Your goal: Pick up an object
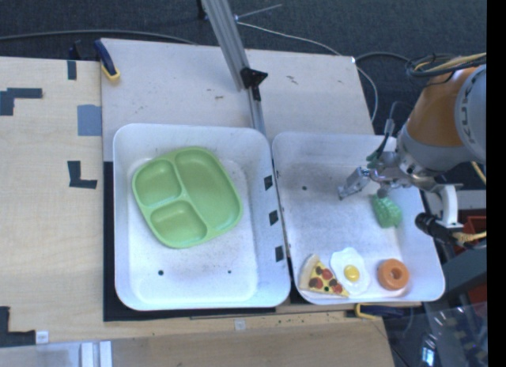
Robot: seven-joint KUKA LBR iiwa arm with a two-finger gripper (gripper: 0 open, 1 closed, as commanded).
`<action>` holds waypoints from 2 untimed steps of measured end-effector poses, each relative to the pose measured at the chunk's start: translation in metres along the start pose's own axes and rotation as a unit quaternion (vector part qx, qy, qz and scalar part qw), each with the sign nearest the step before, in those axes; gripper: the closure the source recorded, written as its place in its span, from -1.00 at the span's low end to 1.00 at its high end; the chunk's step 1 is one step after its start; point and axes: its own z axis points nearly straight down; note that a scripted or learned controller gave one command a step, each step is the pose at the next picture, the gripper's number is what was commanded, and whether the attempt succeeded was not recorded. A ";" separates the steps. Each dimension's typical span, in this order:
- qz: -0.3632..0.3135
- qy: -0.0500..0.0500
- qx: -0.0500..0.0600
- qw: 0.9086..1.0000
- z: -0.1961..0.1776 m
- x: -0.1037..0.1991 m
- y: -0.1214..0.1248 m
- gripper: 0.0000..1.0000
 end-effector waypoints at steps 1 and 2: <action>0.000 0.000 -0.001 1.000 0.053 0.001 -0.001 -1.00; 0.000 0.000 -0.002 1.000 0.041 0.002 0.000 1.00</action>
